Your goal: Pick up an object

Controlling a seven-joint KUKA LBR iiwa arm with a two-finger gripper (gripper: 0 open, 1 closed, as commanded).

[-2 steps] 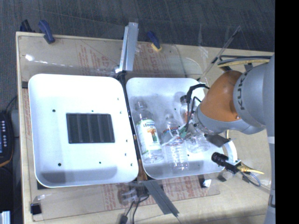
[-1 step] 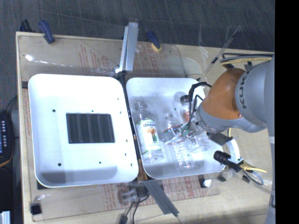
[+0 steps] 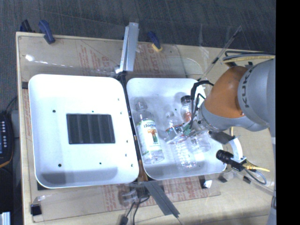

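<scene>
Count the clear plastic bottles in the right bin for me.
2 that I can make out: a labelled bottle along the left wall, an unlabelled bottle near the front edge. Clutter under the arm may hide more.

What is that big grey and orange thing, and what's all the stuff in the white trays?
That is a robot arm, grey with an orange band. The camera hangs above the bench and looks down, and the arm reaches in from the right. Its gripper is down in the right bin, among see-through plastic things. One is a clear bottle with a white label, lying on its side. Another clear bottle lies next to it. The left bin has a dark rectangle in the middle. The robot's job is to pick something up, but I can't tell if it has grabbed anything.
</scene>
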